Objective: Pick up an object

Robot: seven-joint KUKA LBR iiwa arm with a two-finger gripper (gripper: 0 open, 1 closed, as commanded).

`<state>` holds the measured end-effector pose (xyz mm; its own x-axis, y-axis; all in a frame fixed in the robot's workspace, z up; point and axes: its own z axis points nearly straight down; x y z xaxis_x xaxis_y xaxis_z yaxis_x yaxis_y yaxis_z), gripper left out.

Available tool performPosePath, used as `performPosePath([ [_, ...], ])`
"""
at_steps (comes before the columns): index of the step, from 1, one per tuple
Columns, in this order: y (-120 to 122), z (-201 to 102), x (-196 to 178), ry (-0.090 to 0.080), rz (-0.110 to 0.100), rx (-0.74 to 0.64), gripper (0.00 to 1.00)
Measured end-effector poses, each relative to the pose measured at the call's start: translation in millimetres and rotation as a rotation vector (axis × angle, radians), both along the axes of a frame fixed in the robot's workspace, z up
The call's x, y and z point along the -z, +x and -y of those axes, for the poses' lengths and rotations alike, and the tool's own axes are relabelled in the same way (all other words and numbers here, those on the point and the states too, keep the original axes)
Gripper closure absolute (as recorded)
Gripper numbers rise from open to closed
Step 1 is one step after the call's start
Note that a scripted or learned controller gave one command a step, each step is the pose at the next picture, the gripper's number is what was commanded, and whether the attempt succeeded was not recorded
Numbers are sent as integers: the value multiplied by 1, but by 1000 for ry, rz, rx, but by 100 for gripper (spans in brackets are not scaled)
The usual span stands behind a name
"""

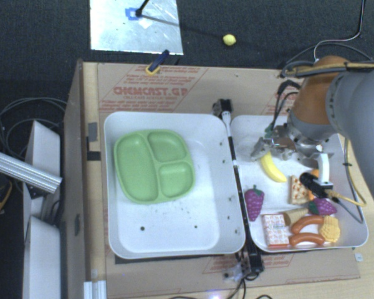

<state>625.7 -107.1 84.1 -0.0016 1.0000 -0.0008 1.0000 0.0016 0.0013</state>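
Camera view: arm reaches from right into right bin point(361, 232). Claw point(269, 147) low, just above top end of banana point(273, 168); can't tell how claw is set, nothing seen held. Grapes point(254, 202), cracker point(297, 190), sausages point(306, 228), corn point(329, 229) near front. Left bin point(206, 229) holds green divided plate point(153, 166)

Robotics lab: a bench point(174, 83) topped with printed cardboard carries two white bins point(131, 229), loose cables point(25, 108) trail off its left edge, and dark carpet point(37, 30) surrounds it.
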Motion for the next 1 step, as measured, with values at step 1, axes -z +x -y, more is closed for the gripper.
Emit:
performPosePath([
  [1, 1, 0, -11, 1, 3, -1, 100],
])
